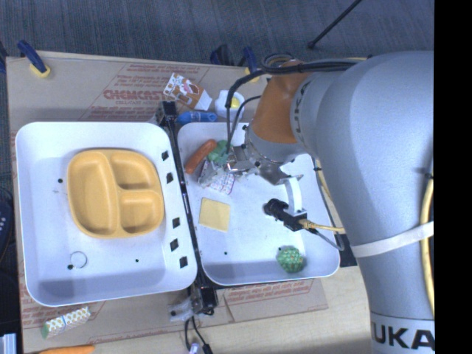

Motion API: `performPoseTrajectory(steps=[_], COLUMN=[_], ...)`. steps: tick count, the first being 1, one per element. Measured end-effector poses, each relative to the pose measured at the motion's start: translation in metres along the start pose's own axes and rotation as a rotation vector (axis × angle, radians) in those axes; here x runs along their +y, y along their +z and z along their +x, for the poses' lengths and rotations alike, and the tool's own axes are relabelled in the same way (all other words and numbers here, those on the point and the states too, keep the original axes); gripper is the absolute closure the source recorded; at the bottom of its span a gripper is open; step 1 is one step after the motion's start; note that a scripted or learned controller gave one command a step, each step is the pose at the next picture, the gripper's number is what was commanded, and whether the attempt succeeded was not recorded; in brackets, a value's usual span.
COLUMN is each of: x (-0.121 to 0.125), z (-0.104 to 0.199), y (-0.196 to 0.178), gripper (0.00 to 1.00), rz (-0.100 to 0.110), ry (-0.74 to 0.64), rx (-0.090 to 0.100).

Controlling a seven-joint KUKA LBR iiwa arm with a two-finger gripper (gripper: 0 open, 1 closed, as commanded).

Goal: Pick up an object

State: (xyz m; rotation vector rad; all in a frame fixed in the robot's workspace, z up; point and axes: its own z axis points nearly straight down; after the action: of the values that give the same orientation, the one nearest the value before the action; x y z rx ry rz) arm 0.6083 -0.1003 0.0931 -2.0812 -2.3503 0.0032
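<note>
Hand (234, 161) low in right bin (254, 273), grip state unclear; flat yellow square (214, 214), knobbly green ball (290, 259) nearby.

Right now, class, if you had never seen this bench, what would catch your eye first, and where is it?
The big grey arm with its orange band fills the right side, reaching down over the right bin. In the left bin sits a yellow divided tray. The right bin holds a yellow cheese slice near its middle and a green ball at its near right corner.
</note>
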Motion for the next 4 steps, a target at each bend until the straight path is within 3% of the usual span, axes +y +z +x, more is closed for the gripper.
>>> performPoseTrajectory(steps=[3, 4], x=[-0.011, 0.008], z=[0.007, 0.005], y=[0.002, 0.001], gripper=[0.0, 0.0], rz=[0.002, 0.0], ry=[-0.013, 0.472], rx=[0.001, 0.001])
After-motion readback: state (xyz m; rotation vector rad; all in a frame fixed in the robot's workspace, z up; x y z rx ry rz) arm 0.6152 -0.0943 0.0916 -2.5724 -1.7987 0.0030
